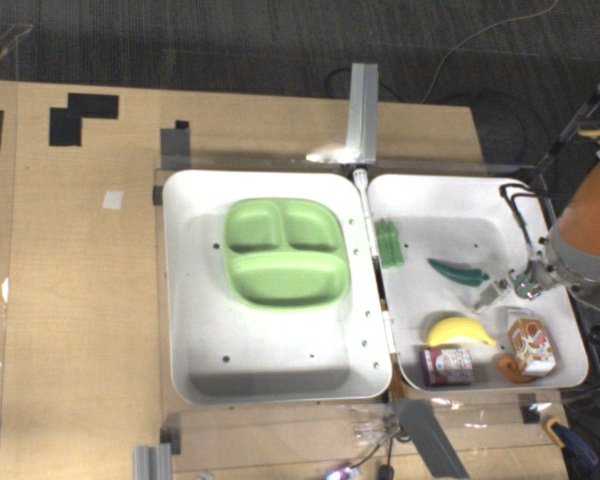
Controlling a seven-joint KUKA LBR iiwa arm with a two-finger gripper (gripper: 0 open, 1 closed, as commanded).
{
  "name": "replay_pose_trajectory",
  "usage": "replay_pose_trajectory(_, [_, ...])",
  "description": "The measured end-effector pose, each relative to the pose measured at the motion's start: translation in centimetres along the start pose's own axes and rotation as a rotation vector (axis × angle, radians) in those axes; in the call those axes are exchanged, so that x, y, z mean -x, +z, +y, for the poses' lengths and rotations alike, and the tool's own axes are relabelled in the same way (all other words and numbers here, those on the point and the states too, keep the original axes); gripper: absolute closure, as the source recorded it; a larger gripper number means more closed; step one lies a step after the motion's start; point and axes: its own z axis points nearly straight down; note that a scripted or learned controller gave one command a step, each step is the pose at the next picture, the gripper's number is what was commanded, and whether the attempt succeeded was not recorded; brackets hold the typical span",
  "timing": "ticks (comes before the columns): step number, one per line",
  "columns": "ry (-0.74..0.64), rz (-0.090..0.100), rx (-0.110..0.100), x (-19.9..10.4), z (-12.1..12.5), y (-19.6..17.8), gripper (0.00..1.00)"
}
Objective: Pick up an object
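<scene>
Though labels on can and pouch too blurred to read, tool state perhaps unclear.

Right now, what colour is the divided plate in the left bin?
Light green; the divided plate shows clearly in the camera view, lying in the left bin.

The arm enters at the right edge, its orange band rounded above the grey wrist. The gripper points down and leftward from the wrist, low and slanted; whether it is parted or closed is unclear.
</scene>
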Motion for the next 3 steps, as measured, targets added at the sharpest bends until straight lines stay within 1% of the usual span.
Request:
replay_pose_trajectory(1, [-0.009, 0.009, -0.006, -1.9, -3.7, -7.7, 0.0])
replay_pose_trajectory(2, [0.163, 0.006, -0.003, -1.9, -3.6, -0.1, 0.0])
replay_pose_trajectory(3, [0.164, 0.005, -0.002, -1.9, -3.6, -0.1, 0.0])
